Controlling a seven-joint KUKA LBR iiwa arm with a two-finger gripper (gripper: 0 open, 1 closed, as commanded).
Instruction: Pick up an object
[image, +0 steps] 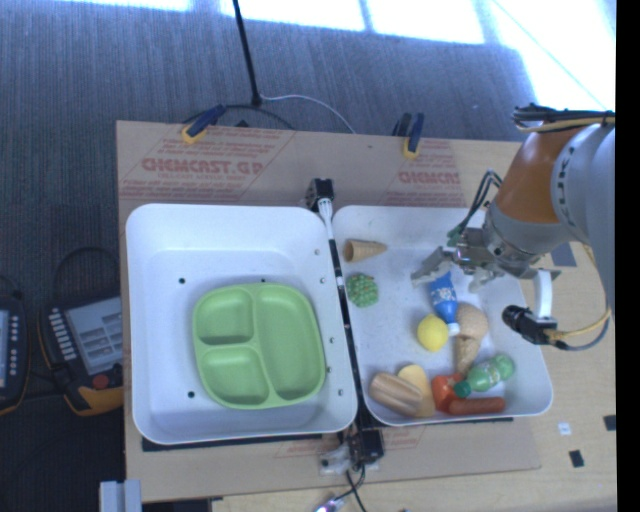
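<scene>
Claw (452, 268) hangs spread apart just above the blue-and-white tube (444, 298) in my right bin (390, 228), nothing between its fingers. I judge the grasp and lift remain undone.

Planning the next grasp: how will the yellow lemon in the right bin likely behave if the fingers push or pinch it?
The lemon looks round and smooth, so it would probably roll when nudged. It lies against the blue-labelled bottle, which may block it on that side. Its plastic-looking sheen suggests a light, stiff toy that could slip from a pinch.
</scene>
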